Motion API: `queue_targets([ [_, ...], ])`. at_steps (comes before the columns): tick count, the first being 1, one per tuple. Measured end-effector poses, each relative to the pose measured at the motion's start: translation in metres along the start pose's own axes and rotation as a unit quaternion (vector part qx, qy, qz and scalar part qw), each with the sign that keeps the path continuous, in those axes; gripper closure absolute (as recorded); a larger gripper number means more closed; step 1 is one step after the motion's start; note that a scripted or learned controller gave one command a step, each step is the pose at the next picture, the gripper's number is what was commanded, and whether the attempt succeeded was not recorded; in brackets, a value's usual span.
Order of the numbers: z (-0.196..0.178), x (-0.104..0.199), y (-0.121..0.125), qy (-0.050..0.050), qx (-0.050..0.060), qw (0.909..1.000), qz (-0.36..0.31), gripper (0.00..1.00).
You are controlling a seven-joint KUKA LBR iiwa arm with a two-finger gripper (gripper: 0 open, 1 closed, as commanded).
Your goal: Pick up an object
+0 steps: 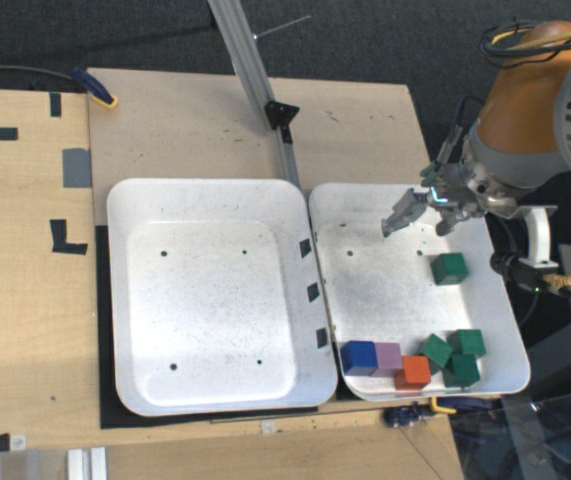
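Observation:
My gripper hangs over the far part of the right bin, fingers spread apart with nothing between them. A lone green cube lies on the bin floor just below and to the right of the gripper. Along the bin's near edge sit a blue cube, a pale purple cube, an orange cube and three green blocks bunched in the near right corner.
The left bin sits beside the right one, divided by their raised rims. A slanted metal pole with a black clamp stands behind the bins. The wooden bench extends to the left.

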State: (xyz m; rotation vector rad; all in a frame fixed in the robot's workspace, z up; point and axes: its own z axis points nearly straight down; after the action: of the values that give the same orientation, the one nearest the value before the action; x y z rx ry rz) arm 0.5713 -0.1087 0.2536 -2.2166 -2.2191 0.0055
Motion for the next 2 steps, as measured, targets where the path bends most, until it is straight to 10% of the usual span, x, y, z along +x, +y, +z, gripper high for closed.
queue_targets([
  [2, 0.045, 0.005, -0.007, -0.001, 0.000, 1.0000, 0.000, 0.00],
])
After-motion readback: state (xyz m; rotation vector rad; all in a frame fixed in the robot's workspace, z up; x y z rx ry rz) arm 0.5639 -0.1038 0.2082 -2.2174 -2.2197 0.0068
